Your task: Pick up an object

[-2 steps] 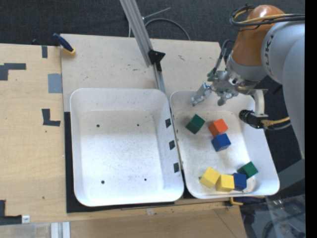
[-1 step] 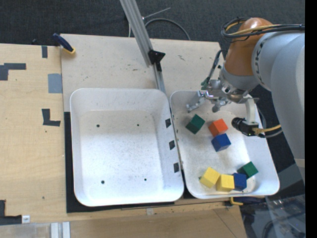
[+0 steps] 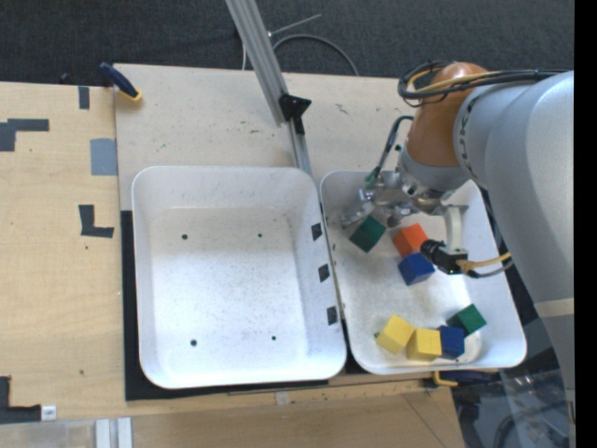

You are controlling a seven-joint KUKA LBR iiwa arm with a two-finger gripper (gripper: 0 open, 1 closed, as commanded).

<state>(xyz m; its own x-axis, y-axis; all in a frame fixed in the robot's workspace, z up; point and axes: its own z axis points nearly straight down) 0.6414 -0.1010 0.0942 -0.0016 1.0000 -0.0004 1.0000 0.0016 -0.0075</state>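
Green cube (image 3: 367,234): right bin (image 3: 494,339), upper left, just below the tool (image 3: 378,206). Likely light, rigid, smooth-sided; best pinched across two opposite flat faces. Tool's spread: cannot tell. Orange cube (image 3: 408,240) and blue cube (image 3: 415,269) close beside.

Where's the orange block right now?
The orange block lies in the right bin, upper middle, just below the gripper, with a dark green block to its left and a blue block just below it.
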